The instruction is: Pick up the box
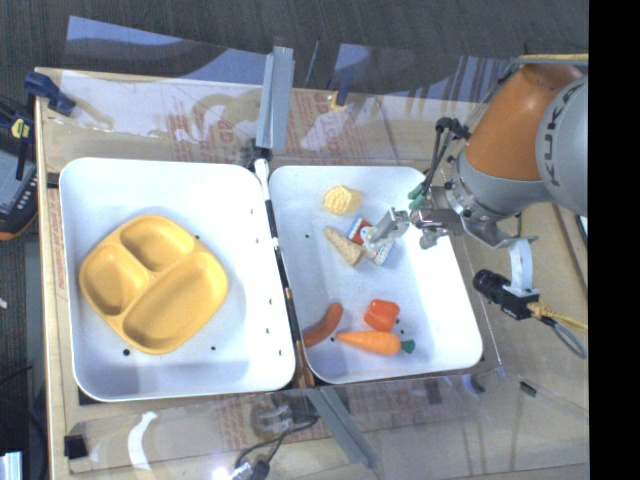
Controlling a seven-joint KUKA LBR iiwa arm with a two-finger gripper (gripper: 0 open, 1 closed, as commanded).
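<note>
The box (372, 241) lies tilted, long axis running upper-left to lower-right, under the gripper (392, 226), whose opening I cannot tell

Tray (152, 283) in left bin (75, 183); box (376, 240) (plus carrot (370, 342)) in right bin (450, 308).

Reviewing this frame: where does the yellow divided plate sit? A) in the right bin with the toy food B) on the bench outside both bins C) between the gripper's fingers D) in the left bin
D: the yellow divided plate lies in the left bin, while the carrot and other toy food lie in the right bin.
</note>
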